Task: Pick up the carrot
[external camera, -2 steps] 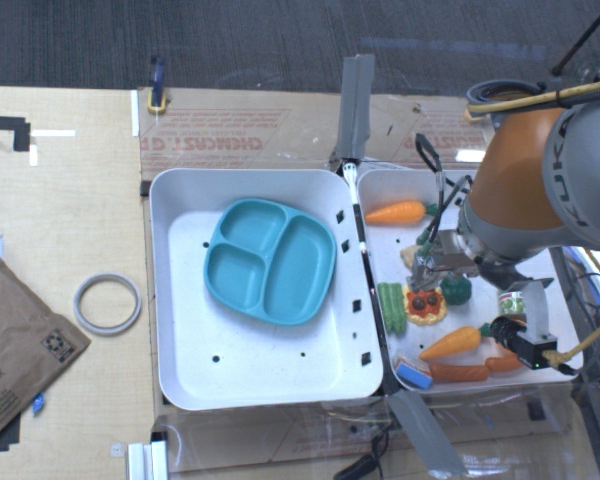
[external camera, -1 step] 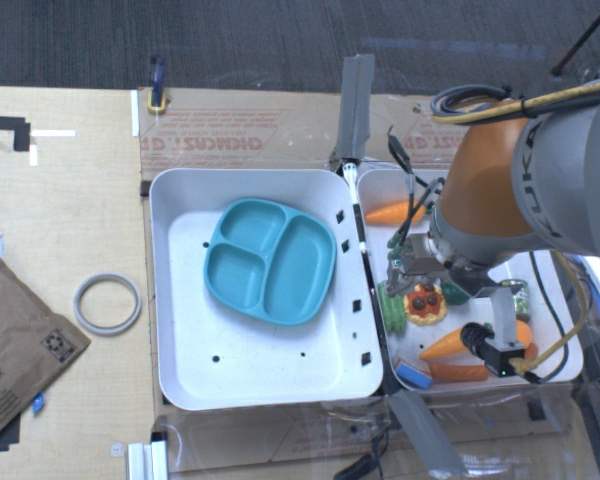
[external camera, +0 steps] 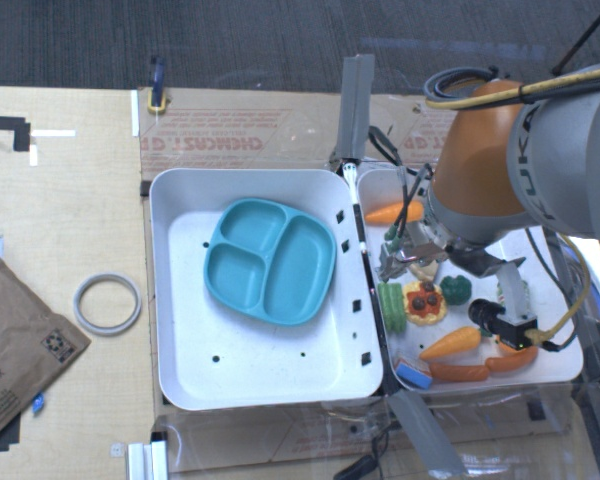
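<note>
Carrot [external camera: 451,342] lies near the front of the right bin [external camera: 565,368], beside a pizza toy [external camera: 425,303] and above a red sausage [external camera: 458,372], while the gripper [external camera: 405,255] hovers further back, grip impossible to tell.

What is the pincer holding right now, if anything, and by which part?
It cannot be told. The pincer is low in the right bin among the toy foods, near a carrot at the back, but nothing visibly sits in it.
</note>
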`<state>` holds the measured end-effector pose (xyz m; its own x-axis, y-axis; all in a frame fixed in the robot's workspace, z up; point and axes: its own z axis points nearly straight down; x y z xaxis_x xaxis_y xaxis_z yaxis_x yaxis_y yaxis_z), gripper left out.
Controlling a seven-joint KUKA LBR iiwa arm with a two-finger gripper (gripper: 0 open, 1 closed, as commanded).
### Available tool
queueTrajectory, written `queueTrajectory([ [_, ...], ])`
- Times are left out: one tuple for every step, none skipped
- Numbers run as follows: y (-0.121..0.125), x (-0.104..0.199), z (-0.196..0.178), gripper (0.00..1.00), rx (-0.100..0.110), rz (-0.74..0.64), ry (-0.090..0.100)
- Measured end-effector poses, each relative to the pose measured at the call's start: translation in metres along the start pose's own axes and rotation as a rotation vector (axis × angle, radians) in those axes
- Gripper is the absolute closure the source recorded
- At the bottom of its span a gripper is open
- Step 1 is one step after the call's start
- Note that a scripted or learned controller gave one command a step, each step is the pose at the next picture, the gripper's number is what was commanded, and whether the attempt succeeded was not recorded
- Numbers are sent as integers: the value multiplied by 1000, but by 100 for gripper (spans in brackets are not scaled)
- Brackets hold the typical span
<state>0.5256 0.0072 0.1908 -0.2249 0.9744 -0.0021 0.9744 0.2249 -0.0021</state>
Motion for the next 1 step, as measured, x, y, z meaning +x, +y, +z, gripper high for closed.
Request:
queueTrajectory([
  [3,-36,-216,100,0,-25,0],
])
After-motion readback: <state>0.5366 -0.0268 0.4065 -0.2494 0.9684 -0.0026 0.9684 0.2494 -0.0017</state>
